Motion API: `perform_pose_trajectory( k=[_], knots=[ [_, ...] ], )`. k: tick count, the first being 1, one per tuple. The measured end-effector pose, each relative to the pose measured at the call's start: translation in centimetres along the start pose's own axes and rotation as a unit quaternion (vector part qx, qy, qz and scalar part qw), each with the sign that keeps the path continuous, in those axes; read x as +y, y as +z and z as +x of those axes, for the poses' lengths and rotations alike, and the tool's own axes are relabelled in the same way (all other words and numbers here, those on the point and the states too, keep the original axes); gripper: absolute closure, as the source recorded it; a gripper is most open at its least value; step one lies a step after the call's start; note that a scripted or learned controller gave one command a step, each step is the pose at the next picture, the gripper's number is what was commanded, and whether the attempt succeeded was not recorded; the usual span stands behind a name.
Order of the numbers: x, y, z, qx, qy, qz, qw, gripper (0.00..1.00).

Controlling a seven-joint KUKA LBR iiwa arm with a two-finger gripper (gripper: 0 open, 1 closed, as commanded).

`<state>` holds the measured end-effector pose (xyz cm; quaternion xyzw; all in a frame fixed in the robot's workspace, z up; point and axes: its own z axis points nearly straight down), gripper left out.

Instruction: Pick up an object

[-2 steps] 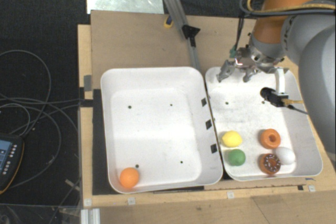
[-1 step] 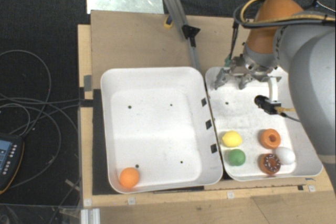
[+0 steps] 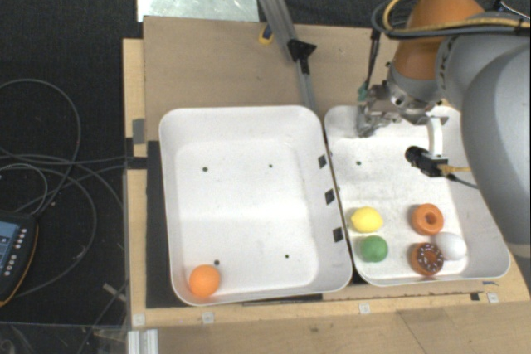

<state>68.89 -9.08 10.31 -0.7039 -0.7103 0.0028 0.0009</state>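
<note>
My gripper (image 3: 367, 124) hangs over the far left corner of the right bin (image 3: 390, 178), well above the objects at its near end. Nothing shows between its fingers. In the right bin lie a yellow lemon-like piece (image 3: 366, 220), a green ball (image 3: 373, 249), an orange ring doughnut (image 3: 427, 219), a chocolate doughnut with sprinkles (image 3: 426, 259) and a white egg-like ball (image 3: 452, 245). An orange ball (image 3: 203, 280) rests in the near left corner of the left bin (image 3: 241, 178).
A small black part (image 3: 421, 159) on the arm juts over the right bin's far right. A grey tripod leg (image 3: 274, 0) slants down to the bins' far edge. Cables lie on the dark floor at left.
</note>
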Motion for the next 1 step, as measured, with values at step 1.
perform_pose_trajectory(
  k=[1],
  knots=[
    [0.31, -6.57, 0.27, 0.001, 0.002, -0.007, 1.0000, 1.00]
  ],
)
